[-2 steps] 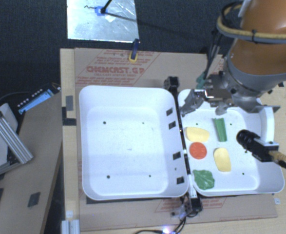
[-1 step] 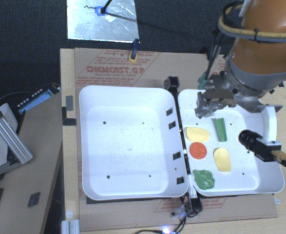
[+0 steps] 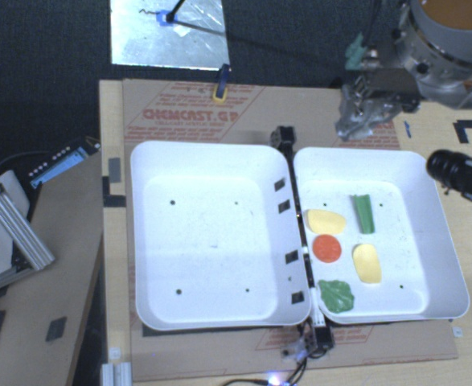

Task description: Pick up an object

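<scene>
**Right bin loaded, gripper clear**

Green leafy piece [image 3: 337, 295] lies at 6 o'clock in the right bin [image 3: 441, 223]; orange disc [image 3: 326, 248] and two yellow pieces [image 3: 326, 221] [image 3: 367, 263] centre; green stick [image 3: 364, 213] at 12. Gripper [image 3: 364, 119] hangs beyond 12 o'clock rim; finger state undeterminable.

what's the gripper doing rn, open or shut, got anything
gripper: above the right bin's far rim, nothing visibly held; open or shut cannot be told.
</scene>
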Available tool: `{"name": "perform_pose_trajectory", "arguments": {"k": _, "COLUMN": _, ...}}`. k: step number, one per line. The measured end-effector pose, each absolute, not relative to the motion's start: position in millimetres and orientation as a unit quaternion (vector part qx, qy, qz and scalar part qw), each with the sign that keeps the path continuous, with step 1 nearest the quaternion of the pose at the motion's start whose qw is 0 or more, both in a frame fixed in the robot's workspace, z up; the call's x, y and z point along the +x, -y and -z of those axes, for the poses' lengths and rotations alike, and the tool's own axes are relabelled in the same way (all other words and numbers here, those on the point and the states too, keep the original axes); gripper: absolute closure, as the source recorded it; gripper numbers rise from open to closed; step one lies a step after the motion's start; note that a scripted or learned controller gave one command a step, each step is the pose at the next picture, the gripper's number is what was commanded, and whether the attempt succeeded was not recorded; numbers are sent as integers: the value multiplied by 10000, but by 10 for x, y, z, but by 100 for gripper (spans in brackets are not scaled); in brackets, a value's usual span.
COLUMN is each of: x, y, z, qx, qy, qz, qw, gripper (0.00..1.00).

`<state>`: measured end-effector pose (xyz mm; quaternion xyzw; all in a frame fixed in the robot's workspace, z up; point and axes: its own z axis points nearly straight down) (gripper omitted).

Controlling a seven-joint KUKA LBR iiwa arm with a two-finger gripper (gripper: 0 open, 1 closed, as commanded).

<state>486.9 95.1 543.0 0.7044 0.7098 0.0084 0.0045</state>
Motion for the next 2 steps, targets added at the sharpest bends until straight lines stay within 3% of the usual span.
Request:
{"name": "perform_pose_trajectory", "arguments": {"k": 1, "x": 5672, "y": -572, "z": -5251, "qx": 7081, "qy": -7061, "qz": 1, "qw": 17, "gripper": 100}}
{"name": "perform_pose_trajectory", "arguments": {"k": 2, "x": 6217, "y": -50, "z": -5355, "qx": 7081, "qy": -7061, "qz": -12, "qw": 29, "gripper": 100}}
